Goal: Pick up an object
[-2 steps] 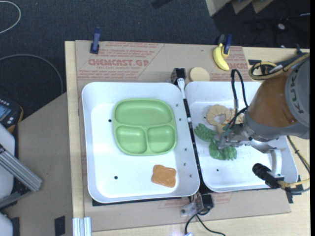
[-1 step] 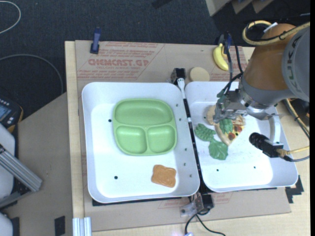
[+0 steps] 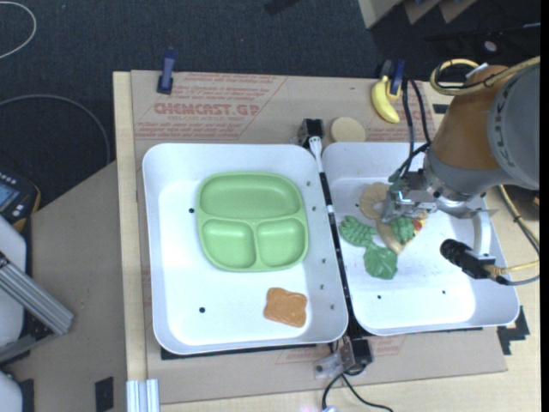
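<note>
Seen from above at a slant: bench (image 3: 214, 101) topped with printed brown cardboard, with two shallow white bins set side by side on it and touching along their inner rims.

Reached in from the right: grey arm (image 3: 506, 136) with orange band, wrist lowered over the right bin (image 3: 446, 312).

Placed in the left bin (image 3: 167, 256): green three-part plate (image 3: 253, 220), lying flat near the middle. Laid just beside its lower right corner, apart from it: orange-brown bread piece (image 3: 286, 305).

Positioned low in the right bin's upper middle: gripper (image 3: 403, 209), directly over a cluster of small objects. Could not tell whether apart, together or clamped on anything.

Grouped under and beside the gripper: green leaf (image 3: 353, 230) to its left, second green leaf (image 3: 380, 263) below that, tan round piece (image 3: 371, 201) at its upper left, small multicoloured piece (image 3: 405, 230) right at its tip.

Left on the cardboard beyond the right bin: yellow banana (image 3: 385, 101) and, near it, tan disc (image 3: 347, 130).
</note>
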Controlling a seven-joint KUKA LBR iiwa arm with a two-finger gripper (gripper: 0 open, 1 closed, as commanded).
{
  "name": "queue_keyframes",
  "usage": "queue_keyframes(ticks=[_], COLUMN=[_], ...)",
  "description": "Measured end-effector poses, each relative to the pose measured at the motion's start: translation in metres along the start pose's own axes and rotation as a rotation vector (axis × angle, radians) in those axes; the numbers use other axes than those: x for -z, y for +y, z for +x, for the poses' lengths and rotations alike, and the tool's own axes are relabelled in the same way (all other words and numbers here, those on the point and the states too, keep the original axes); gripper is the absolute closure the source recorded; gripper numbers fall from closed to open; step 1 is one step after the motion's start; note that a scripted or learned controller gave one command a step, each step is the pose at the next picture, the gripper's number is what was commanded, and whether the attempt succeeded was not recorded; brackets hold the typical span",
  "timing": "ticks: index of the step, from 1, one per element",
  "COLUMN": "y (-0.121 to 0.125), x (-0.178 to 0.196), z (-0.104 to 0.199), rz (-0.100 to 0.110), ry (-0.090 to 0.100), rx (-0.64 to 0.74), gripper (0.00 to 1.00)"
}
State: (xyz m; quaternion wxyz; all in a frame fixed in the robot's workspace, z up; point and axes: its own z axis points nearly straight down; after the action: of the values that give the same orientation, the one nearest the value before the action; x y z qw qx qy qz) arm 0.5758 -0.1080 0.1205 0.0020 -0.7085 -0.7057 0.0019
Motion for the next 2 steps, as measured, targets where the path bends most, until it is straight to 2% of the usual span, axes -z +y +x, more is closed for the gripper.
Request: queue_keyframes(ticks=[1, 2], y=[0.001, -0.008], x=[0.015, -0.035], z=[0.003, -0.05], rz=[-0.007, -0.01], ry=[-0.001, 0.001], rx=[0.004, -0.001], gripper=[1.0, 1.0])
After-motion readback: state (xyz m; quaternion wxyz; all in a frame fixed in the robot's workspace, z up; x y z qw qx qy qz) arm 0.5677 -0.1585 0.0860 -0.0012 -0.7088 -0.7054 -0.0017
